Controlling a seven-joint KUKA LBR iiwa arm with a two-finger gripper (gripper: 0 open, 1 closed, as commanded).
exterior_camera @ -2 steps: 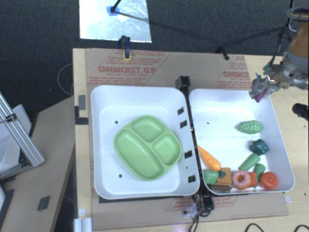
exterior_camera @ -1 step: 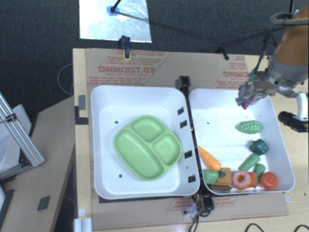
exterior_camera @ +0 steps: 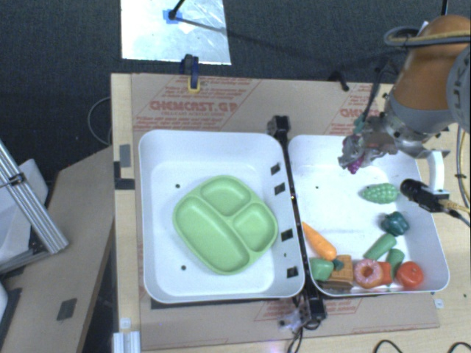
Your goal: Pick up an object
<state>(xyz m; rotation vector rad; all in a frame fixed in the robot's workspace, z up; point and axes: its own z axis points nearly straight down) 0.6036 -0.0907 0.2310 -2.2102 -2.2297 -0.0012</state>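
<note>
- Laid over dark carpet (exterior_camera: 309, 20), with a shiny foil sheet (exterior_camera: 176, 20) on the floor beyond: a bench topped with printed brown board (exterior_camera: 221, 101), flat and matte, likely there to keep the bins level and steady.
- Clipped side by side along a black centre join: left bin (exterior_camera: 158, 197) and right bin (exterior_camera: 324, 190), both shallow, white and smooth-walled, so loose pieces probably slide and gather at the low near edge.
- Reaching in from the right above the right bin's far corner: grey and orange arm (exterior_camera: 430, 65), wrist bent down toward the bin floor.
- Lying flat in the middle of the left bin: green divided plate (exterior_camera: 224, 224), well apart from the arm.
- Hanging over the bare far part of the right bin: gripper (exterior_camera: 355, 159), with a small purple piece (exterior_camera: 354, 167) at its lower tip; cannot tell whether clamped, or spread wide or narrow.
- Near the gripper, alone on the white floor: knobbly green toy (exterior_camera: 380, 193), judged the easiest other target.
- Crowded along the near wall: carrot (exterior_camera: 319, 241), green cucumber (exterior_camera: 380, 246), donut (exterior_camera: 366, 272), tomato (exterior_camera: 409, 273); tight packing, so harder to take cleanly.
</note>
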